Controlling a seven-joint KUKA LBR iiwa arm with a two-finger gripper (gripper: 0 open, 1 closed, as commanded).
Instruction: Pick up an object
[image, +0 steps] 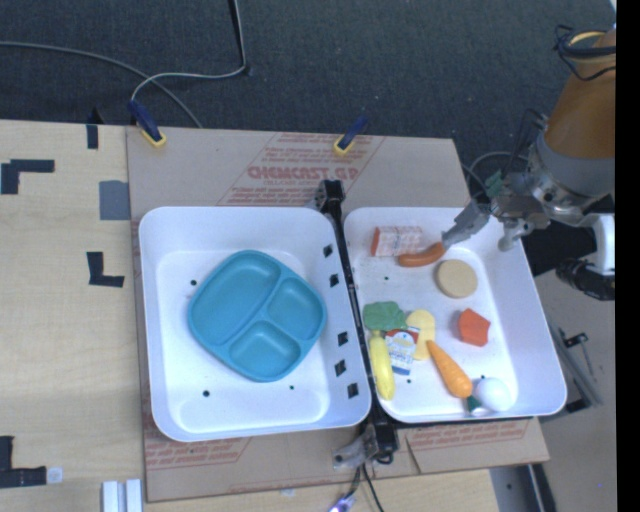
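**Pincer spread above the right bin's far corner**

Nearest, well below pincer (484, 225): egg (493, 393), carrot (451, 370). Closer: orange block (473, 327), tan disc (456, 278). Just left: sausage (420, 255). Farther left: blue tray (257, 314). Beyond: cardboard (290, 170), dark carpet (350, 60).

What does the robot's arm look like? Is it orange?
Partly! The arm is grey metal with a rounded orange band near its wrist. Thin dark cables curl beside the wrist. Its hand is small and grey, with two slim fingers sticking out from a chunky silver block.
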